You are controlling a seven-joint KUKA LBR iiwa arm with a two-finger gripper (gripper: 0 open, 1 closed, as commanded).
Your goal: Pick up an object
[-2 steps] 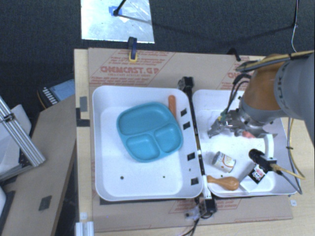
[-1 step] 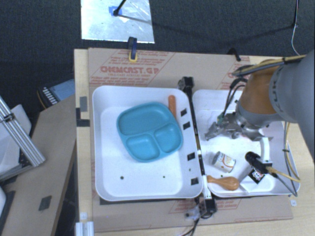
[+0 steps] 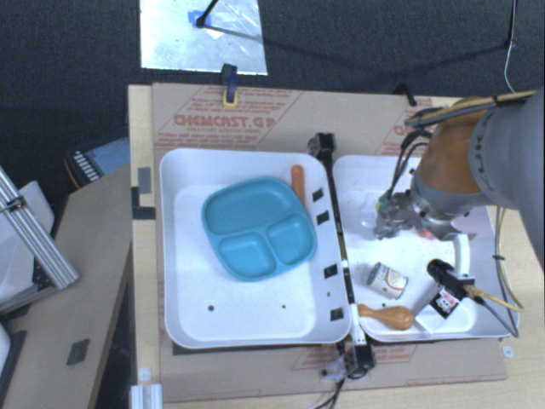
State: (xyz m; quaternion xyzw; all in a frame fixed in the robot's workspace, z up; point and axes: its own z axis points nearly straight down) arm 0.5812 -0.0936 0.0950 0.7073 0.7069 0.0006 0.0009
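Observation:
My gripper [image 3: 385, 225] hangs low over the middle of the right bin [image 3: 358, 177], its arm coming in from the right. A small white and brown can [image 3: 387, 279] lies on its side in front of the gripper, apart from it. A tan drumstick-shaped toy [image 3: 387, 316] rests along the bin's front wall. In the left bin [image 3: 183, 313] a blue divided plate [image 3: 258, 227] lies flat, and a thin orange stick [image 3: 297, 182] sits at its far right edge.
A black divider strip [image 3: 334, 228] runs between the two bins. Both bins stand on a cardboard sheet [image 3: 230, 113] with red print. A shiny metal sheet [image 3: 203, 24] lies beyond the bench at the back left.

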